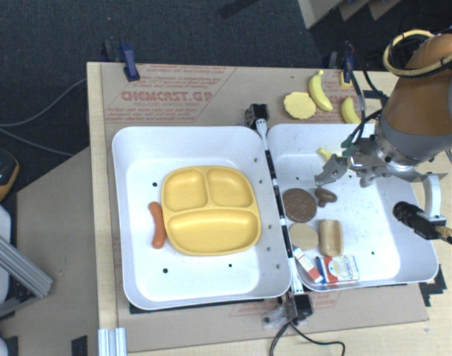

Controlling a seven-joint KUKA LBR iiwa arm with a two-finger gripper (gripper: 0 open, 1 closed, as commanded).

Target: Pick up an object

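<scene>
Brown and matte, the round disc [299, 205] lies flat against the left wall of the right bin [404, 269], just below and to the left of the jaws [331, 174]; of the loose things there it looks the nearest candidate, along with a small dark brown lump [327, 196] just beside it, almost directly under the grey tips. The jaws hang over the upper middle of that bin, apart from everything below, and nothing sits between them; whether they stand open or closed I cannot tell from this slant. Further down lie a pale tan disc [303, 236], a bread-coloured roll [330, 236] with its long axis running up and down the view, and a glossy red, white and blue packet [331, 268] in the lower corner. The disc has no long axis, so approach angle should matter little; its flatness may make it hard to pinch. The left bin [130, 162] holds a smooth yellow divided plate [210, 210] and an orange sausage [158, 224] alongside.
</scene>
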